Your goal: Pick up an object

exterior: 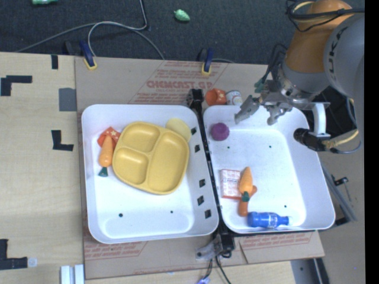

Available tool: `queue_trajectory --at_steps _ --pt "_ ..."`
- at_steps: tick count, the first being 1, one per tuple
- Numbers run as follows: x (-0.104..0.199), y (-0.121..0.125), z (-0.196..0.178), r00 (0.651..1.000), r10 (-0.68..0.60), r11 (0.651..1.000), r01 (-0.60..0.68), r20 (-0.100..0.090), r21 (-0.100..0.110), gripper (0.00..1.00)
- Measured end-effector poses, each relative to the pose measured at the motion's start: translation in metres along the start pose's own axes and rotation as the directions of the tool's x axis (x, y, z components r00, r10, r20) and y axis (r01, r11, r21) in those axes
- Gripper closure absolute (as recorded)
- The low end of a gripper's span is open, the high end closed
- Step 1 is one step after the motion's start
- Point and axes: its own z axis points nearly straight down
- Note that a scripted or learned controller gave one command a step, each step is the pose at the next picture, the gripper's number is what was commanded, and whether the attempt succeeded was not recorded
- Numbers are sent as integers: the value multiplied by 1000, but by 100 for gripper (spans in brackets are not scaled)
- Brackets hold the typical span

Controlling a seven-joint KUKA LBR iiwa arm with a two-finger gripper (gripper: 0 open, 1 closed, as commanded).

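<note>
Right bin (308,215) floor lies bare beneath open pincer (258,115).

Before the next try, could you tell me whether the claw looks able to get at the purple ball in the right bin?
Probably yes: the purple ball lies apart from other items, and the open claw hangs just beside it.

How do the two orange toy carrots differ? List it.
The orange toy carrot in the left bin lies wedged between the bin wall and the yellow divided plate, beside a red piece; the orange toy carrot in the right bin lies out on the bin floor, overlapping a small pink-and-white packet. The left one looks slimmer, the right one thicker. Both lie roughly lengthwise, top to bottom in the view, untouched by the gripper.
</note>
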Motion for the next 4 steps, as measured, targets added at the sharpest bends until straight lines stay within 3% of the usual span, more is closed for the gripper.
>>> queue_trajectory --at_steps 1,2,3,4 --pt "-1 34 120 1000 -1 1000 1 0 -1 0" --pt "-62 31 18 1000 1 1000 -1 3 -4 0" --pt "-49 -74 57 1000 1 1000 -1 -1 2 0" --pt "-6 -108 139 1000 1 1000 -1 1 -14 0"
